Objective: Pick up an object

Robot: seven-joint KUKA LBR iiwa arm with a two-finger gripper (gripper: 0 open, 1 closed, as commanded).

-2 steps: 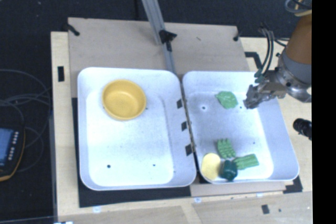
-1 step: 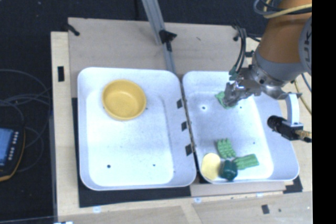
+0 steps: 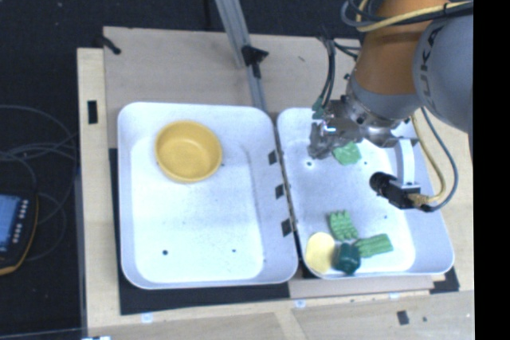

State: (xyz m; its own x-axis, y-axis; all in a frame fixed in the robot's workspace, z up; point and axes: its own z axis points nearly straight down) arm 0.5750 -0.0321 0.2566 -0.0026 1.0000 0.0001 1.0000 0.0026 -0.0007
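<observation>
1. Far left, off the worktop point(image 3: 191, 64): a handheld screen device point(image 3: 14, 225) with cables on the dark floor.
2. Left white bin point(image 3: 135, 251): a yellow bowl point(image 3: 189, 150), upright, in the far-left part, apart from the walls.
3. Behind the bins: a grey metal pole point(image 3: 227, 0) slanting down to the gap between them.
4. Right white bin point(image 3: 434, 247): near the front wall, a cluster of a pale yellow round piece point(image 3: 319, 252), a dark teal block point(image 3: 347, 258) touching it, a green ridged block point(image 3: 343, 226) just behind, and a green bar point(image 3: 374, 244) to the right.
5. Upper part of the right bin: the gripper point(image 3: 323, 141) lowered close to the bin floor, with a small light green block point(image 3: 347, 154) just beside it on the right; cannot tell whether open or closed, nor whether the block is touched.
6. Right: the grey arm point(image 3: 446, 76) with orange band point(image 3: 390, 52) reaching in above the bin.
</observation>
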